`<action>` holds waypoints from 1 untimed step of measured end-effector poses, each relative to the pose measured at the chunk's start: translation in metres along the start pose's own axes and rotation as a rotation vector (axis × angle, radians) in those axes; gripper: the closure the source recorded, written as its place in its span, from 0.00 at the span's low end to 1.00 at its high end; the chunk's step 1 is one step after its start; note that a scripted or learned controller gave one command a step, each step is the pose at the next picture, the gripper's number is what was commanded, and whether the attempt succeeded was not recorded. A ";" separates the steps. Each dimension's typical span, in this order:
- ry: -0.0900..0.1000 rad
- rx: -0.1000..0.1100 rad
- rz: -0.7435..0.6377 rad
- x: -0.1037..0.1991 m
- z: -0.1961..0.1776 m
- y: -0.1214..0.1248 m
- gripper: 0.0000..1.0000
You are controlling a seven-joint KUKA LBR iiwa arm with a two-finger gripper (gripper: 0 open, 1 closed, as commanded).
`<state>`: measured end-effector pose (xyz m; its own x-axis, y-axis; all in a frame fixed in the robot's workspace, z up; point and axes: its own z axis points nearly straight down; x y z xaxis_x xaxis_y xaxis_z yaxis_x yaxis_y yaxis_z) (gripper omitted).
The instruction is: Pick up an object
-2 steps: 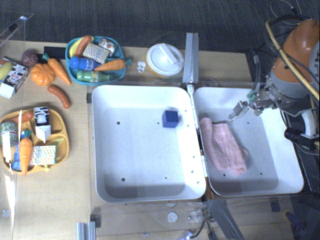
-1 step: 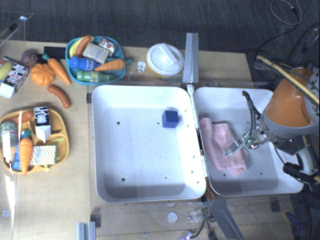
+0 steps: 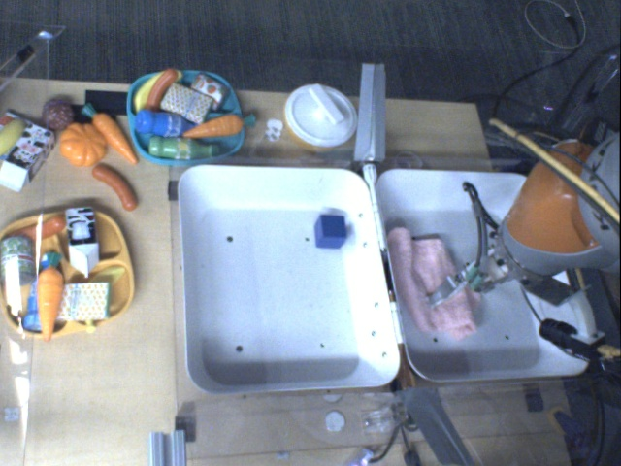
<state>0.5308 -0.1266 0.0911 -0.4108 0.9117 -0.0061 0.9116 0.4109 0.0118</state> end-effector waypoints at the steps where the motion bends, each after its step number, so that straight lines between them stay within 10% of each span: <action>1: -0.002 -0.002 0.144 -0.038 0.001 0.059 0.00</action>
<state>0.5998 -0.1369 0.0911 -0.2759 0.9612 -0.0066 0.9611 0.2760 0.0148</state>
